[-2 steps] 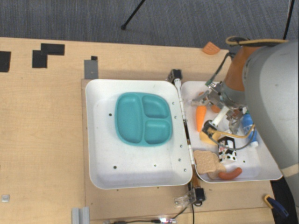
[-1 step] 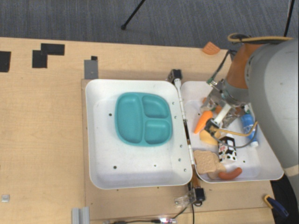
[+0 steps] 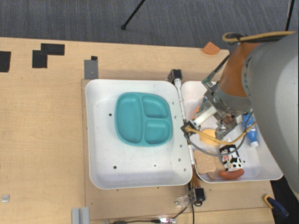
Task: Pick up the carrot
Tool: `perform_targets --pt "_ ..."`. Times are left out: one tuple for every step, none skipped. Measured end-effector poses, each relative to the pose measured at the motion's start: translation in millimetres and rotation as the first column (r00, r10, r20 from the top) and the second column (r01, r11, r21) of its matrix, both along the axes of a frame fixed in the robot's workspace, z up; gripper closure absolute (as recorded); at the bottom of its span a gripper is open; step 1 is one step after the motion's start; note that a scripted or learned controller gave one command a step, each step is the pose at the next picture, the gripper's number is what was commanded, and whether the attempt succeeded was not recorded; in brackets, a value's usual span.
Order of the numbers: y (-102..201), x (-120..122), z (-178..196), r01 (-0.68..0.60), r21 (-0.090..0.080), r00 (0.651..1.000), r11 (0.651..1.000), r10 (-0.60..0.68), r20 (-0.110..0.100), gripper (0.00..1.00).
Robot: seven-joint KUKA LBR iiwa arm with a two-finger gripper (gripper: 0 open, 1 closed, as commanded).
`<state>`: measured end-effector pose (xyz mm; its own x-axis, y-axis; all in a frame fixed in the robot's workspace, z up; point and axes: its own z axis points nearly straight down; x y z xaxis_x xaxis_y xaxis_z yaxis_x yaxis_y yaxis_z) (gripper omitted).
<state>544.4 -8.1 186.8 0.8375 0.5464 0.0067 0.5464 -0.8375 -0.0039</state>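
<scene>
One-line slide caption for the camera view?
KUKA arm reaches into right bin among cluttered items; teal divided plate sits in left bin.

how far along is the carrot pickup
Done: the arm has reached over the right bin. In hand: the gripper is low among the cluttered items there; an orange sliver beside it may be the carrot. Left: a visible grasp and lift.

bench: pale wood-look board, matt and smooth
left bin: white plastic, smooth with a soft sheen
right bin: same white plastic, smooth
divided plate: teal plastic, satin finish
arm: grey casing, smooth and faintly glossy
band: orange, smooth
floor: grey carpet, ribbed and matt
</scene>
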Motion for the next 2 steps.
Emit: perform_targets --pt "-3.2 -1.0 -2.0 0.004 -0.003 1.000 1.000 -0.004 -0.004 0.00" --pt "-71.7 30.5 -2.2 0.163 -0.008 0.987 0.987 -0.163 -0.004 0.00"
